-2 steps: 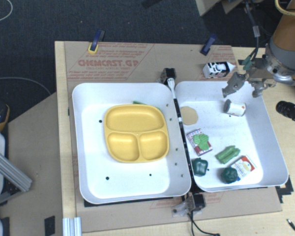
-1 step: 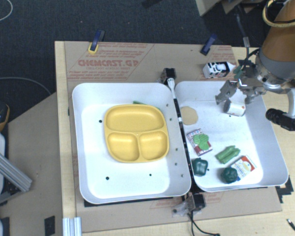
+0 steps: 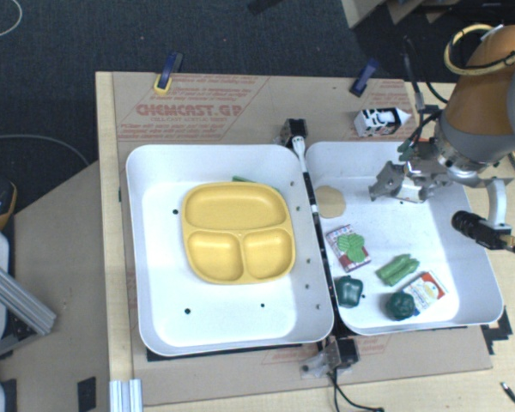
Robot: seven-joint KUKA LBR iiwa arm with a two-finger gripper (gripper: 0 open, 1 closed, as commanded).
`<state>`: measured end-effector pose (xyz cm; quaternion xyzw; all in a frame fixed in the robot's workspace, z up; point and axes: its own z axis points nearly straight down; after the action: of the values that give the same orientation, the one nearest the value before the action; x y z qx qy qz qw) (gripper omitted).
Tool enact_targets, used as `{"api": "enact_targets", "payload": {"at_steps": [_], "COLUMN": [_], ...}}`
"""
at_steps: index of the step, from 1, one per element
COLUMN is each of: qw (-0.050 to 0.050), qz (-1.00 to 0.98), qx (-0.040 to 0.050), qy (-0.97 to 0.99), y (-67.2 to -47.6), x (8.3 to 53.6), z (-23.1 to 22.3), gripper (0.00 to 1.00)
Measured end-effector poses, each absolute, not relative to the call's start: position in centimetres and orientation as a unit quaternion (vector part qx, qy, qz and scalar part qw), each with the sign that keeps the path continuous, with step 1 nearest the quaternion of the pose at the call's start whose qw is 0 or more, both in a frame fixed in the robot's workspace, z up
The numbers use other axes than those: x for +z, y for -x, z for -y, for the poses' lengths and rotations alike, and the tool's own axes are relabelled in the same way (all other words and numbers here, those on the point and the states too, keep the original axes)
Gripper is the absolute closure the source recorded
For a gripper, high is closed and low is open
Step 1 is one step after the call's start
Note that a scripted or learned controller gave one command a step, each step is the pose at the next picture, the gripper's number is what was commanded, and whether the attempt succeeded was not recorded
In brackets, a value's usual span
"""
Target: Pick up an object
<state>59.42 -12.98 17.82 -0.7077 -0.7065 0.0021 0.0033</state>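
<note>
Gripper [image 3: 401, 184] hovers in the right bin [image 3: 476, 269]; finger state indeterminate. Tan disc [image 3: 330, 201], possibly a cookie, lies left of it.

My arm [image 3: 481, 101] reads as a fat grey cylinder with an orange band above the wrist and a yellow ring at its top edge, ending in a pale grey metal gripper [image 3: 399, 183] with black cables trailing and a black stub off its side.
</note>
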Motion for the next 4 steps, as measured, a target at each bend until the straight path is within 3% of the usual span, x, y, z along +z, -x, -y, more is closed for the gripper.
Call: {"api": "enact_targets", "payload": {"at_steps": [2, 3, 4], "qw": [0.003, 0.0, -0.003], "qz": [0.707, 0.707, 0.708], "qx": [0.0016, -0.0003, -0.002], "qy": [0.707, 0.708, 0.707], "y": [-59.1, -59.3, -59.3], "x": [8.2, 9.6, 14.6], "z": [13.7, 13.8, 12.8], "gripper": [0.0, 1.0, 1.0]}}
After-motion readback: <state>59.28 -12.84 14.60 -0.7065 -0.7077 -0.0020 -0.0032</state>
